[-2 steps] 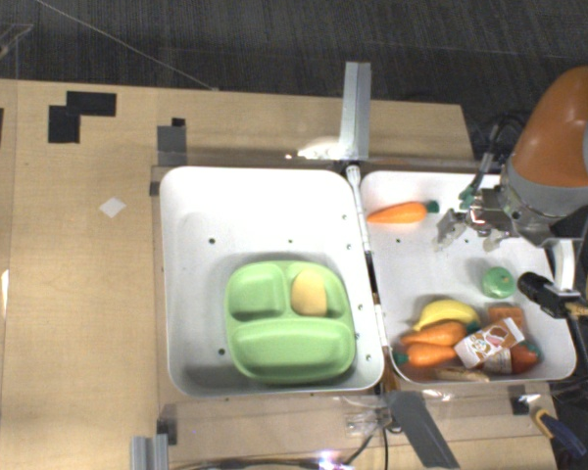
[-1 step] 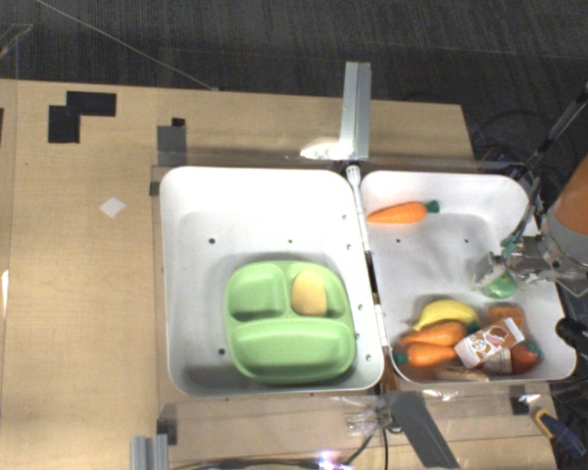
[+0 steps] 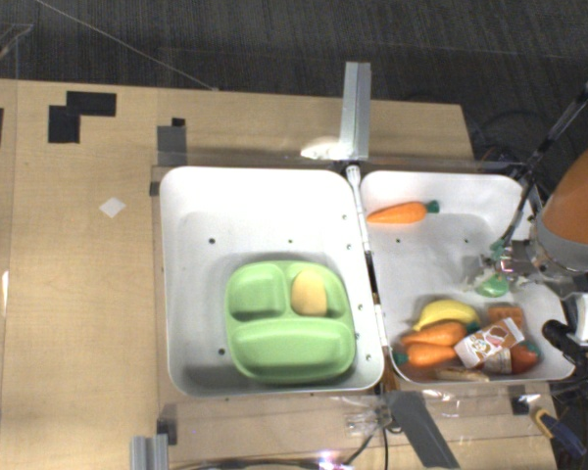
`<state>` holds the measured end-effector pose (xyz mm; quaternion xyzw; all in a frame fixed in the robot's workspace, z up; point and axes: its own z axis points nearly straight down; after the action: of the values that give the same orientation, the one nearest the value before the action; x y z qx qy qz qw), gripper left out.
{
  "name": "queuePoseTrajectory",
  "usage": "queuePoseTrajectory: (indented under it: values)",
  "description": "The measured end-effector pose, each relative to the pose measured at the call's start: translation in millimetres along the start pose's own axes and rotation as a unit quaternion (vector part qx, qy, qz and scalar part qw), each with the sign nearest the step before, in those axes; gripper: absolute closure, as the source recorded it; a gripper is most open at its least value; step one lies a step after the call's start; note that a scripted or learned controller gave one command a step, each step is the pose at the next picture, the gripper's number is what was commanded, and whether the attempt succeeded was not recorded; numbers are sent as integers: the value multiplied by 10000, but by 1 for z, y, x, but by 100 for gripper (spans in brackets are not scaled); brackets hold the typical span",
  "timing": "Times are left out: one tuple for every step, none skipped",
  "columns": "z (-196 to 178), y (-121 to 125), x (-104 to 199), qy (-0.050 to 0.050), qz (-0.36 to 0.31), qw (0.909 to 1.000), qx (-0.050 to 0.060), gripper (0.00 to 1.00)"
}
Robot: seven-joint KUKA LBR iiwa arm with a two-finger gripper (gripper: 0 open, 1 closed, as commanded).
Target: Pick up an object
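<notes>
My gripper (image 3: 501,264) hangs low over the right side of the right bin (image 3: 451,233), reaching in from the right below the arm's orange band (image 3: 576,213). A small pale green round object (image 3: 491,285) lies right beneath it, partly hidden, and I cannot tell whether they touch. An orange carrot (image 3: 400,212) with a green top lies alone at the back of this bin. Along the bin's front edge are piled a yellow banana (image 3: 446,312), two orange carrots (image 3: 433,345) and a red-and-white packet (image 3: 490,345).
The left bin (image 3: 196,262) holds a green divided plate (image 3: 289,346) with a yellow round fruit (image 3: 310,292) in its back right compartment. A metal post (image 3: 356,106) stands behind the seam between the bins. Cables run at the far right.
</notes>
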<state>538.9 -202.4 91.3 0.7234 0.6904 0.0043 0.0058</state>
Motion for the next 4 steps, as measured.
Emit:
queuePoseTrajectory:
  values:
    - [-120,-28,-4,2,-432,9991,34,0]
    - [-3,22,19,6,271,9996,45,0]
    - [0,9,6,8,471,9989,-9,0]
    - [0,-6,13,-12,225,9997,-26,0]
